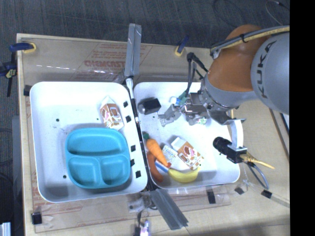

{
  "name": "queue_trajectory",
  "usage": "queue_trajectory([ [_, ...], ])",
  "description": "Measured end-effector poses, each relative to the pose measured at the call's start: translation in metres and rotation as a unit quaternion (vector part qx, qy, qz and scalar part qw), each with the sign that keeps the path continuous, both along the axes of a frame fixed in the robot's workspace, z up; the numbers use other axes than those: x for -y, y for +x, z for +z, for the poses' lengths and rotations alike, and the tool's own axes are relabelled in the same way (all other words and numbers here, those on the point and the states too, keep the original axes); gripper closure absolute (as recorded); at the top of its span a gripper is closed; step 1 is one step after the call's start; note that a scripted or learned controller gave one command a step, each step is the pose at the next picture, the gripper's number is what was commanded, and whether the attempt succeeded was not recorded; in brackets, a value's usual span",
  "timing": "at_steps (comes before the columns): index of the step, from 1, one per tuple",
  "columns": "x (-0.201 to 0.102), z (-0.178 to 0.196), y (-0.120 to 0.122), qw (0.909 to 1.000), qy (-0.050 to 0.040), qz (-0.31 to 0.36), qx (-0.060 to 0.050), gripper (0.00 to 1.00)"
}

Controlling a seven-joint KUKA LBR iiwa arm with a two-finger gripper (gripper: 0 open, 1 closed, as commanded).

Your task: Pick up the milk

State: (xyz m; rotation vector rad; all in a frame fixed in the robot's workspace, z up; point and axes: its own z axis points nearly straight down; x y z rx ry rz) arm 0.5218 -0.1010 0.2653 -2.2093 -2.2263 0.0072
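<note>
Camera view from above: you are looking at the grey arm with its orange band reaching in from the right, its metal pincer (172,113) hanging over the upper middle of the right shallow white plastic bin (224,173). Its fingers are pointing left and nothing is lying between them; how far apart they are standing you cannot tell at this resolution.

Two small printed cardboard milk cartons are showing. One, white with a brown-red panel (183,154), is lying tilted in the lower part of the right bin, touching the curved yellow banana (183,175) below it and sitting just beside the tapered orange carrot (156,152). The other, a similar gable-topped carton (111,115), is resting in the left white bin (42,146), just above the smooth turquoise three-compartment plastic tray (97,157).

To do this step well, you are probably best aiming at the nearer carton: bring the pincer down and toward the bin's near wall, turn it across the carton's narrow flat faces, and keep clear of banana and carrot. Cardboard is light, slick and yielding, so close gently. A small black block (149,104) is lying left of the pincer.
</note>
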Motion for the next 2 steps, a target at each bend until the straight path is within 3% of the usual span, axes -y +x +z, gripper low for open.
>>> queue_trajectory([
  [1,0.052,-0.152,-0.025,0.9991,-0.0022,-0.041,0.012,0.00],
  [2,0.106,-0.088,-0.045,0.9949,-0.0005,-0.101,0.002,0.00],
])
